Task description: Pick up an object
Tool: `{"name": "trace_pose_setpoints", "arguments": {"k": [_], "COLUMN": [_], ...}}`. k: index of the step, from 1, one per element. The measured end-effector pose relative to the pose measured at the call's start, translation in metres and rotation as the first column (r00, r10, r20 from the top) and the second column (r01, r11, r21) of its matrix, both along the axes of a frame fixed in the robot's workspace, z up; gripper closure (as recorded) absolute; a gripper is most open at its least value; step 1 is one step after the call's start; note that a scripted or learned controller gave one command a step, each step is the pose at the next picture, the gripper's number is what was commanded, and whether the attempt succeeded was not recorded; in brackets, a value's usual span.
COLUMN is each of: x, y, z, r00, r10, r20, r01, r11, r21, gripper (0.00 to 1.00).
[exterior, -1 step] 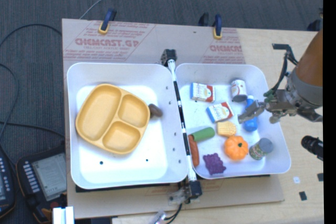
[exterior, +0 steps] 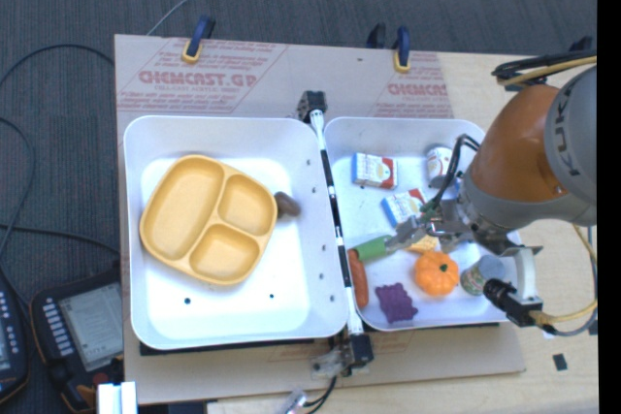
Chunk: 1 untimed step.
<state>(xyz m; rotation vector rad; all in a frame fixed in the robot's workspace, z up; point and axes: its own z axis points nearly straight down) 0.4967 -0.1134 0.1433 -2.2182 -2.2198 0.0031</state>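
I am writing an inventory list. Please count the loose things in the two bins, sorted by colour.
Yellow: 1, the tray.
Brown: 1, a lump beside the tray.
Orange: 2, a fruit and a carrot.
Purple: 1, grapes.
Red and white: 1, a box.
Blue and white: 1, a packet.
Total: 7 clear ones; others by the gripper are too hidden to sort.
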Motion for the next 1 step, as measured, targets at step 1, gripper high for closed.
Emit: {"name": "trace_pose_setpoints", "arguments": {"k": [1], "x": [0.0361], "y": [-0.0014], "z": [-0.0445], "r00": [1.000], "r10": [-0.001], "r20": [0.022], "r01": [0.001], "r11": [1.000], "r21": [-0.008], "gripper": [0.00]}}
